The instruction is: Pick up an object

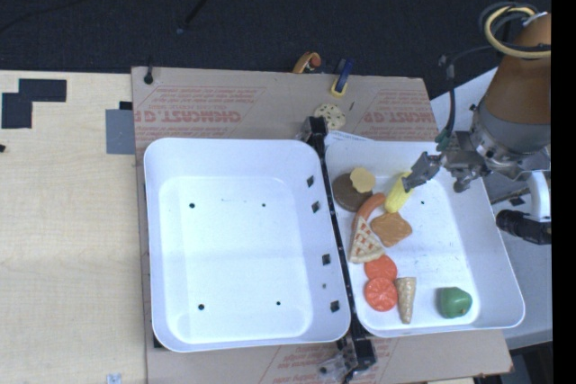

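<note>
the arm (520, 94) reaches in from the upper right of the frame, its gripper (416, 176) low over the right bin (486, 270), closed on a yellow piece (396, 199) hanging at its tips. in that bin lie two orange-red slices (381, 281), one green pepper (454, 302), one waffle wedge (364, 242), one cone (406, 298) and one brown disc (346, 192). the left bin (234, 243) fills the frame's centre-left.

two white bins (236, 159), two tomato slices (381, 281), one green pepper (454, 302)
</note>
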